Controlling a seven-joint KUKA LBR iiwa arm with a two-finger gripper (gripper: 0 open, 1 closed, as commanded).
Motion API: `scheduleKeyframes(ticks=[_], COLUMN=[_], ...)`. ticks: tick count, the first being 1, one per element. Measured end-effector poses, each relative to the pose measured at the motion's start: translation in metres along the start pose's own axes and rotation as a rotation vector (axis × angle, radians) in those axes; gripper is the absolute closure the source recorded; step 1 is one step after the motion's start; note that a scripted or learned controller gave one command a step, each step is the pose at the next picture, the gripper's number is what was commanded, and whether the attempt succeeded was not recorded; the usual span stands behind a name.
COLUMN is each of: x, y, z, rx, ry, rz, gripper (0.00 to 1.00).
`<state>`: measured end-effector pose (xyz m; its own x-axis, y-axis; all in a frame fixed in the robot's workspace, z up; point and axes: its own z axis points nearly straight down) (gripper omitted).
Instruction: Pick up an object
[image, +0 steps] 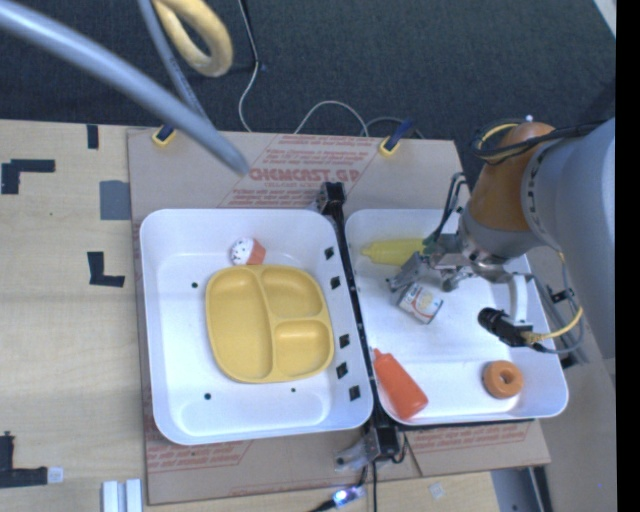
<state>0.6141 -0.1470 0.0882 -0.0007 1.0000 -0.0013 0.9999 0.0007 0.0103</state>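
My gripper (418, 280) is low over the right bin (455, 400), in its upper middle, below the arm's orange band (505, 195). A small white and silver pack (421, 303) lies right at the gripper's tip, touching or nearly touching it. Whether the pack is held is unclear. A yellow banana-like piece (392, 250) lies just left of the gripper near the bin's top. An orange bottle-shaped object (400, 386) rests at the bin's lower left. A brown doughnut (502, 379) sits at the lower right.
The left bin (165, 400) holds a yellow divided plate (268, 322) and a small white and orange toy (245, 251) above it. A black divider rail (345, 300) separates the bins. Cables loop beside the wrist at the right bin's right side (540, 325).
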Motion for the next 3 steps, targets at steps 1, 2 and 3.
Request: scheduleKeyframes(ticks=[1,2,3], x=[0.001,0.003,-0.002], y=[0.000,-0.003,-0.010], z=[-0.010,-0.053,-0.101], rx=[0.002,0.008,0.008], ry=[0.000,0.001,0.001], rz=[-0.003,-0.001,0.000], gripper=[1.00,1.00,1.00])
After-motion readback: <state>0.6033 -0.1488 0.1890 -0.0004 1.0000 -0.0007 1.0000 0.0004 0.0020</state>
